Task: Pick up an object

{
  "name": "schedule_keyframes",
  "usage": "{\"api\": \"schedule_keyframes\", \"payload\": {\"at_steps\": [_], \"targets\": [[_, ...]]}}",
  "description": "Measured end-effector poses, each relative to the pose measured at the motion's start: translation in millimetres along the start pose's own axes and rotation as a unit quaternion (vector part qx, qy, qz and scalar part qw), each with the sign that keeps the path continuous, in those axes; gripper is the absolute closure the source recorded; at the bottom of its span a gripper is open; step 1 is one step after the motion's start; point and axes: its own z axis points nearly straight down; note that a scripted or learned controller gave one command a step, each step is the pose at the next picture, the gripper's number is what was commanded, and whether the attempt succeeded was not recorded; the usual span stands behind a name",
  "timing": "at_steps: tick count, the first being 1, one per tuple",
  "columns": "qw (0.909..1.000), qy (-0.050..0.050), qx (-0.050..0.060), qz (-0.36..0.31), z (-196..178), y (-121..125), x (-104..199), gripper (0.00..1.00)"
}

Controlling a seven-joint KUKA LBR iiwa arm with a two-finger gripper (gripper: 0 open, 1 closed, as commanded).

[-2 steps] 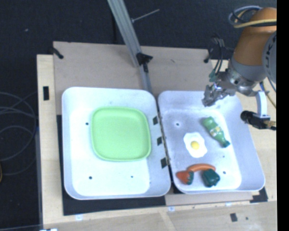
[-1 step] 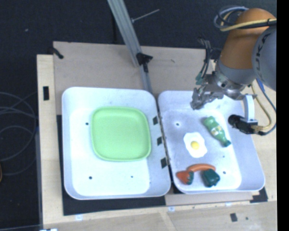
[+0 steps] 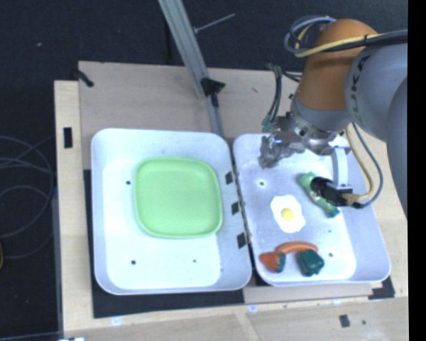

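Gripper [image 3: 270, 153]: right bin's [image 3: 366, 258] eleven o'clock corner; grip state cannot be told.
Fried egg [image 3: 288, 214]: bin centre.
Green object [image 3: 318, 189]: two o'clock of egg.
Green plate [image 3: 178, 197]: left bin [image 3: 113, 261].

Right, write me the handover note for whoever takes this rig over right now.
Pincer: low over the far left corner of the right bin, nothing visibly held; whether it is open or shut cannot be told.
Right bin holds: fried egg toy mid-bin, green item toward the right wall, orange-red sausage, a red piece and a teal piece along the near edge.
Left bin: green plate lying flat.
Done: no pick achieved yet.
Left: grasp any one object and lift it clear.
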Motion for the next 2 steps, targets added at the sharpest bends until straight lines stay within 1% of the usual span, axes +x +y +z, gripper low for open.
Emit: {"api": "schedule_keyframes", "payload": {"at_steps": [1,2], "targets": [[1.0000,0.000,-0.001,0.000,-14,-17,48,1.00],[1.0000,0.000,0.000,0.000,-17,-17,100,1.00]]}}
